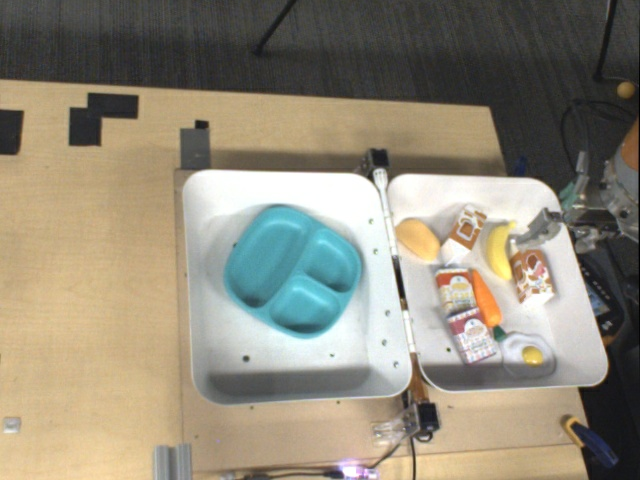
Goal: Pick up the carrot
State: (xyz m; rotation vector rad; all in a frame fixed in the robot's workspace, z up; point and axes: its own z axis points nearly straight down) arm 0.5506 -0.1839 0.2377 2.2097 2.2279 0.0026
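Right bin: carrot, lying slantwise mid-bin, touching a carton on its left, a second carton at its lower end, a snack pack just beside on the right. Banana above. End effector: at the bin's upper right edge, apart from the carrot; spread or pressed together, cannot tell. Risk, judged: crowding may make the grasp catch a carton or slip off.

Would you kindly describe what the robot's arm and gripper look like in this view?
At the right edge, the arm shows a patch of orange above pale grey hardware. The gripper is a slim, silvery-grey metal piece with darker parts behind it. Thin dark cables loop nearby.
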